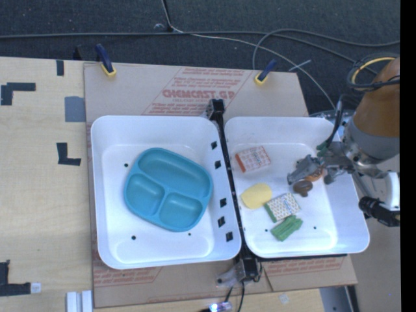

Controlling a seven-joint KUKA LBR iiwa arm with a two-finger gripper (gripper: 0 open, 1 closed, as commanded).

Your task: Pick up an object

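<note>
Ridged green block (286, 227) beside gridded pad (282, 206), smooth yellow oval (256, 195) — gripper (303, 176) above, grasp state unclear.

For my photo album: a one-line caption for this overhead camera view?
Gripper hovers over the right bin; blue plate fills the left.

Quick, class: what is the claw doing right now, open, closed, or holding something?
Claw: over the right bin, low by a small brown object; open or closed cannot be told.
</note>
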